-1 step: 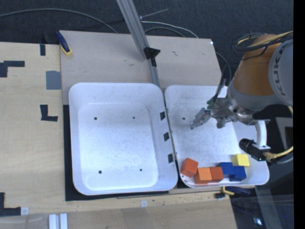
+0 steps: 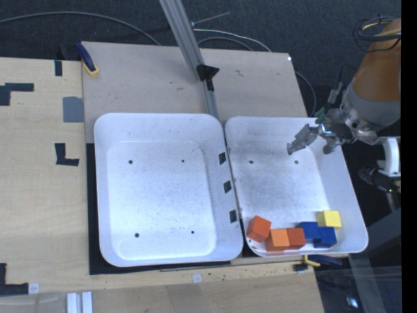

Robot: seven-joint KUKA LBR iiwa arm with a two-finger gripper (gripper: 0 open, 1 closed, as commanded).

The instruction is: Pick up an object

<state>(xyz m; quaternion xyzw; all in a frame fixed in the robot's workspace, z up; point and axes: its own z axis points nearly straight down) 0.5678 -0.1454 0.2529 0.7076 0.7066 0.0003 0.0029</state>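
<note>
the table (image 2: 150, 77) carries two shallow white bins side by side, their inner walls touching along the middle. the left bin (image 2: 111, 175) shows a speckled white floor with four small dark dots. the right bin (image 2: 273, 181) holds a cluster of blocks, all gathered along its near wall at the lower right corner.

block positions, left to right: an orange block (image 2: 259, 227) sits tilted at the left end of the cluster; a second orange block (image 2: 280, 238) lies just beside it, followed by a reddish-orange block (image 2: 296, 237) touching it; a blue block (image 2: 319, 233) sits to the right of these; a yellow block (image 2: 329, 218) rests at the far right, touching the blue block on its upper side.

the arm enters from the right, its orange band (image 2: 381, 64) visible above the wrist. the end effector (image 2: 313, 139) hangs over the far right part of the right bin, near its rim, well apart from the cluster of blocks. its two fingers (image 2: 298, 142) are spread apart, released, with nothing between them.

a slanted metal rail (image 2: 184, 34) crosses the table above the bins. a blue and yellow clamp (image 2: 86, 59) sits at the table's far left corner. black cables (image 2: 78, 19) run across the dark floor behind the table
</note>
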